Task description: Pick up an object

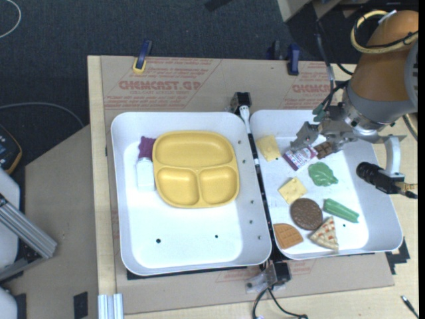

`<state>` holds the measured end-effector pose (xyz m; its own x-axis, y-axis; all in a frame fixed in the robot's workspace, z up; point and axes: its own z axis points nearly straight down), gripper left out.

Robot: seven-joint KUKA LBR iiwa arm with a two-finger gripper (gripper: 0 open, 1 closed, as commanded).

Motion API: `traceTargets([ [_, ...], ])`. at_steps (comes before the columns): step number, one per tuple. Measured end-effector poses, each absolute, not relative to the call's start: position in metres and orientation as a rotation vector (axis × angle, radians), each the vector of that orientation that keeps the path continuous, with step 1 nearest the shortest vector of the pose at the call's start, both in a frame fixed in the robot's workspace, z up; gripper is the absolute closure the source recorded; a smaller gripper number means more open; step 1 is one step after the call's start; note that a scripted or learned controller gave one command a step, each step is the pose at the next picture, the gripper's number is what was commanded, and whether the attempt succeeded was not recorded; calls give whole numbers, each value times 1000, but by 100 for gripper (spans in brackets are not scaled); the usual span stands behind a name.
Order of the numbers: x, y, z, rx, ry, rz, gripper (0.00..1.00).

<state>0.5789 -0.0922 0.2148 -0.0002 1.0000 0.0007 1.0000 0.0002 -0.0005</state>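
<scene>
Camera view: bench with two white bins; arm reached in over the right bin (388, 208).
Gripper (312, 138): low over the right bin's upper part, just above a purple-and-white snack packet (299, 157); whether it was clenched or released could not be told.
Task's thing: the snack packet looked the likeliest target, lying flat beside a yellow cheese wedge (269, 147) and near a green leaf toy (322, 173).
Handling: judged light, thin and crinkly, likely slippery; best pinched across its short width at the middle.
Other items: cracker square (292, 190), brown cookie (306, 213), pizza slice (325, 234), green pepper toy (340, 210).
Left bin (133, 244): yellow divided tray (196, 167), white bottle (144, 173) beside it.
Writing: board (106, 111) under the bins read "CHEMCAST"; packet print too small to read.
</scene>
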Motion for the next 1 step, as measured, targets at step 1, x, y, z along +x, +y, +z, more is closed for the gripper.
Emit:
traceTargets([
  [1,580,-93,172,-2218,-2217,6,0],
])
